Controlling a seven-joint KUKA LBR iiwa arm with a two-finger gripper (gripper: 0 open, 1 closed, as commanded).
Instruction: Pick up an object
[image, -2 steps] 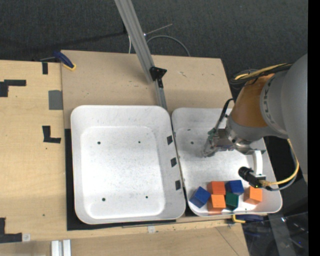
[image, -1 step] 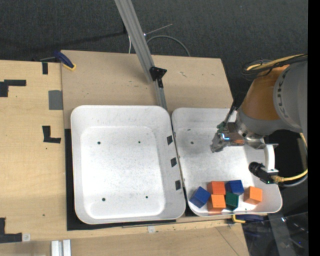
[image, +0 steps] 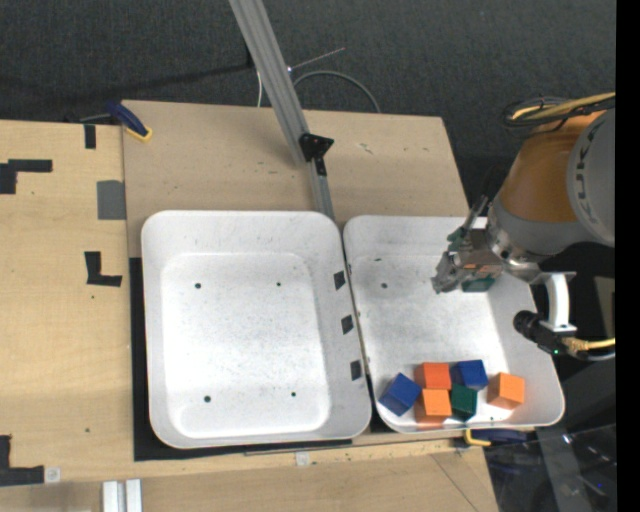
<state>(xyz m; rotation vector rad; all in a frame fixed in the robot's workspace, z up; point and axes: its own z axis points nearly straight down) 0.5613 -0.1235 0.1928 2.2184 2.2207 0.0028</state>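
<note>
So the gripper (image: 458, 272) is hanging over the upper right part of the right bin (image: 400, 300), and there's a small teal-green thing tucked right against it on the arm side, though it's too blurry to say if that's a block or just part of the hand. Whether it's released or clenched on something, honestly can't tell from this angle, the wrist hides most of it. The arm (image: 555, 190) comes in from the right, so the hand sits over that bin's near-arm half, which figures. The stuff to grab is all down in the bottom corner of the same bin, well apart from the gripper: a blue block (image: 400, 393), two orange blocks (image: 434, 390) stacked up-and-down in the view, a dark green block (image: 462, 402) with another blue one (image: 470, 374) just above it, and a lone orange block (image: 506, 389) off to the right. They're bunched up touching each other against the bin's lower wall, probably because they slid or got dropped there. They're all roughly cubes, so no real long axis to speak of; the left blue one sits turned corner-on, the rest look more or less square to the bin. The tight packing could make it tricky to get fingers around the middle ones, so the end blocks look like easier picks. The left bin (image: 240, 330) has only speckles and a few dots.
</note>
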